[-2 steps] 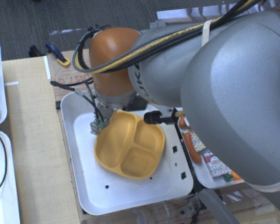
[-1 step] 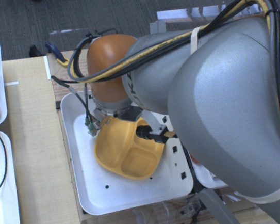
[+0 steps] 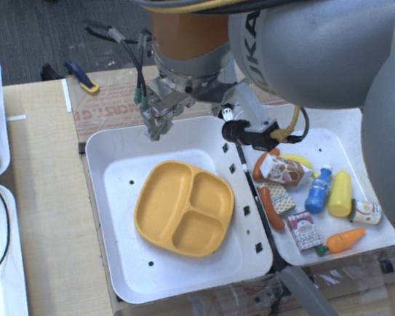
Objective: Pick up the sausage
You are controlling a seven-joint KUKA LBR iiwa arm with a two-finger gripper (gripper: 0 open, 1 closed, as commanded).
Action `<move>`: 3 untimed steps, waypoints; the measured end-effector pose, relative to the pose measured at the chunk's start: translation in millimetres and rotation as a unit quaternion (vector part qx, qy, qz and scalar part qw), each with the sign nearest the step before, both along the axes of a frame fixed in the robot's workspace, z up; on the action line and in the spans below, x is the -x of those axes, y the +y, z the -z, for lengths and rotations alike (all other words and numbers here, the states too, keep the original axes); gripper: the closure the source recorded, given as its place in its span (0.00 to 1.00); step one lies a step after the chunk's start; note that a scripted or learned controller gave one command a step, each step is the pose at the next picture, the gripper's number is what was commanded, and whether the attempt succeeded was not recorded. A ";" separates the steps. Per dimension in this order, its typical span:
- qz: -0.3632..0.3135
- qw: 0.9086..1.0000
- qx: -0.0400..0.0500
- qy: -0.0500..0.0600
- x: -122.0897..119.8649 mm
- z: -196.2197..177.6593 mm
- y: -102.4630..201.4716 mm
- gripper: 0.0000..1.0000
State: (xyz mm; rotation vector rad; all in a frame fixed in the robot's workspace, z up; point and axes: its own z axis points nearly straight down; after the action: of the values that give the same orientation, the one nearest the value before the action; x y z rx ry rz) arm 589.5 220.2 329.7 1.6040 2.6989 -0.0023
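Note:
The sausage point(image 3: 271, 210) is a slim red-orange link. It lies lengthwise along the left wall of the right bin point(image 3: 349, 140), beside a checkered cracker point(image 3: 283, 198). My gripper point(image 3: 155, 128) hangs over the back rim of the left bin point(image 3: 112, 225), well to the upper left of the sausage, with nothing visibly in it. The grey arm and its orange band cover the top right of the view. A black unit with cables point(image 3: 245, 133) juts from the wrist above the divide between the bins.
A yellow three-compartment plate point(image 3: 184, 207) lies in the left bin. Around the sausage the right bin holds a wrapped snack point(image 3: 286, 172), a banana point(image 3: 299, 161), a blue bottle point(image 3: 319, 190), a yellow bottle point(image 3: 340, 193), a red box point(image 3: 304, 232) and a carrot point(image 3: 340, 241).

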 end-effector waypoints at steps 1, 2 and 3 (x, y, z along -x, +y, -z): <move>-0.074 0.997 0.000 0.002 20.1 76.6 -4.2 1.00; -0.049 0.999 0.000 -0.002 81.4 236.8 -5.0 1.00; -0.073 0.997 0.000 0.001 17.4 233.4 -8.6 1.00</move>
State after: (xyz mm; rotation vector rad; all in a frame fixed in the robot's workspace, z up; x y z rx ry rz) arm 572.1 211.6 96.3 1.4023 2.8109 -0.0021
